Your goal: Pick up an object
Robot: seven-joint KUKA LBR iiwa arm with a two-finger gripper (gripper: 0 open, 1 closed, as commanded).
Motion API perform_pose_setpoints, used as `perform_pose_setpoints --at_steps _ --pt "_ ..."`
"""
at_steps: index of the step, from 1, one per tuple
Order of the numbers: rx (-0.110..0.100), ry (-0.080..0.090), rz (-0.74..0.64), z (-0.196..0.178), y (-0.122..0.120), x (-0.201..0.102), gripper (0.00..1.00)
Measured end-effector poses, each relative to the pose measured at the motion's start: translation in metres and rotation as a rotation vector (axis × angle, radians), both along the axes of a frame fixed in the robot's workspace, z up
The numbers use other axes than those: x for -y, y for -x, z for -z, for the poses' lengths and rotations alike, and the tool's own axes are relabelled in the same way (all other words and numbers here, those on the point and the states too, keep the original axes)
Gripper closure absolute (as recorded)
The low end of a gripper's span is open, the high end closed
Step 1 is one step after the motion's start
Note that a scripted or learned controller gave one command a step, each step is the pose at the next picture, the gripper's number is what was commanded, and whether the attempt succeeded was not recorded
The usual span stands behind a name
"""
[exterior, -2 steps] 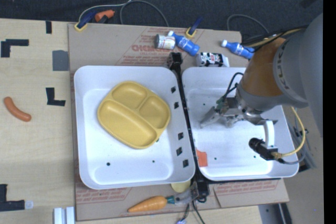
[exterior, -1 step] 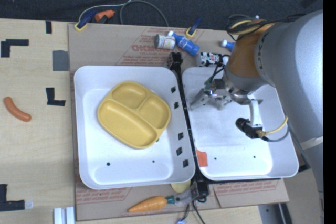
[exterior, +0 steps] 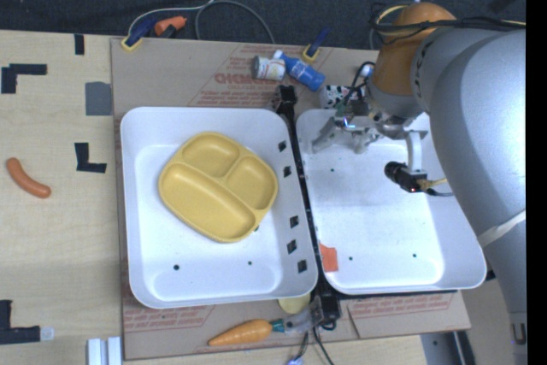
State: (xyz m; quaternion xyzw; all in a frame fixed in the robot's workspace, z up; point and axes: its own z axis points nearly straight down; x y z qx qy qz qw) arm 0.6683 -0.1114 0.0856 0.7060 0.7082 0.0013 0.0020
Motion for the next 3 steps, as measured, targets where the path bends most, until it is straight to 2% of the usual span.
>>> perform_pose_setpoints --at_steps 1,2,3 --pt "-0.002 0.002 0.002 0.000 0.017 -0.010 0.00" --pt "-0.005 0.000 0.001 0.000 -0.001 -0.013 0.00" --pt "-0.003 0.002 0.007 -0.019 0.007 0.095 0.00"
